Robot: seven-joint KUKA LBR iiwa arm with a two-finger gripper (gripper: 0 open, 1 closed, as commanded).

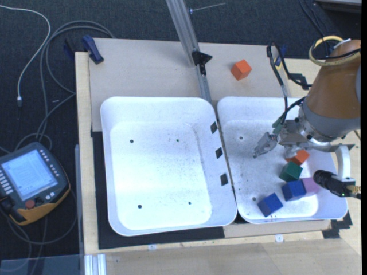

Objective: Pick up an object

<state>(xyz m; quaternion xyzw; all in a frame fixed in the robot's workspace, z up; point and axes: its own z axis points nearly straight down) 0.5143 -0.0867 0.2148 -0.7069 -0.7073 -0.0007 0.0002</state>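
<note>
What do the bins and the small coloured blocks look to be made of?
Right bin: probably thin moulded plastic, white and slightly glossy, with rounded corners and dark speckling. Blue block and orange block: solid-coloured, matte, sharp-edged cubes, possibly painted wood or foam; the look leaves it open.

light: bright, even, overhead | shadows: faint, soft | glare: mild on two shallow white plastic bins (114, 110) | focus: slightly soft, grainy
</note>
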